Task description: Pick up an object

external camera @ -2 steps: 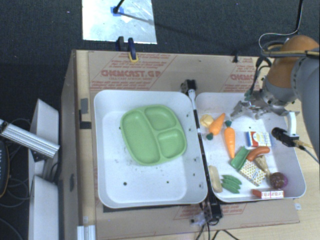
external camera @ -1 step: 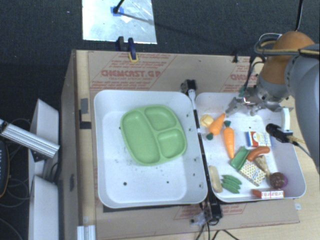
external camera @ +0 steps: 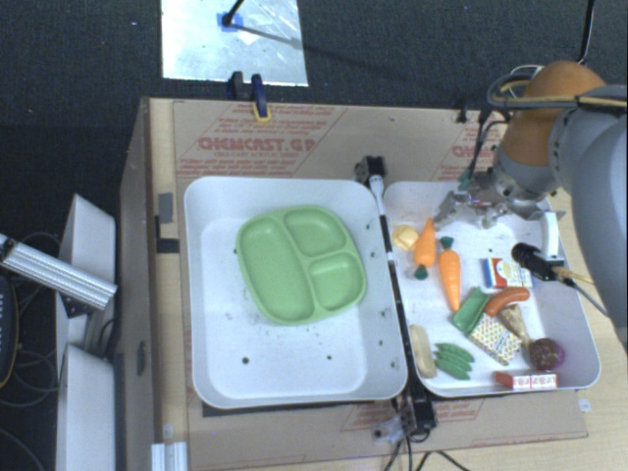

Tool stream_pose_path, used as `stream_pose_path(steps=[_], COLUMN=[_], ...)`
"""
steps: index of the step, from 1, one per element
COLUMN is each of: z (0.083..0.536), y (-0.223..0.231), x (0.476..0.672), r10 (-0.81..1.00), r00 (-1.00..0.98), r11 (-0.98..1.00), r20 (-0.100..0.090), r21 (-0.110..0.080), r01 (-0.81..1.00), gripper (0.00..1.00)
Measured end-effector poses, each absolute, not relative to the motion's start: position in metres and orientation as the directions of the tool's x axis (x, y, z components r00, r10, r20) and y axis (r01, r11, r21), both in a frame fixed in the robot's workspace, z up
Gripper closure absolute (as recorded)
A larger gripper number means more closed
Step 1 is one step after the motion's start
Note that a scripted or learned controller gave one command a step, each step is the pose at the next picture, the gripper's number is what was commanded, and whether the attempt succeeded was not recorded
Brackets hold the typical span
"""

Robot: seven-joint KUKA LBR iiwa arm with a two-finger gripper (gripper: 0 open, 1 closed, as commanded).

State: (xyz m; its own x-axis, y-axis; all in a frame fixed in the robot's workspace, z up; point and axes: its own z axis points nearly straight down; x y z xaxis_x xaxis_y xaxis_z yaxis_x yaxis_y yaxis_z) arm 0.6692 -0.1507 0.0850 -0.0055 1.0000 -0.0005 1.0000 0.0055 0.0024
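Reaching over the far end of the right bin [external camera: 579, 351], the gripper [external camera: 471, 207] hangs above toy food.
Whether it is open or closed cannot be told. Two carrots [external camera: 447, 273] lie just left of it; the left bin [external camera: 211, 361] holds a green divided plate [external camera: 299, 263].

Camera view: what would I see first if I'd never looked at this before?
Probably the big green divided plate, lying alone in the left white bin. Next, the right white bin, crowded with toy food such as two carrots in its middle and green pea pods near its front. The grey arm with its orange band reaches in over that bin's far corner.
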Motion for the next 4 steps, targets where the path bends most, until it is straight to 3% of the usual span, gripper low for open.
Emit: stream_pose_path(steps=[1,4], z=[0.085,0.085], y=[-0.182,-0.127], x=[0.661,0.669], r10=[1.0,1.0], r00=[-0.002,-0.005], r11=[0.002,0.005], r20=[-0.002,-0.001], r21=[0.002,0.003], r01=[1.0,1.0], gripper=[0.0,0.0])
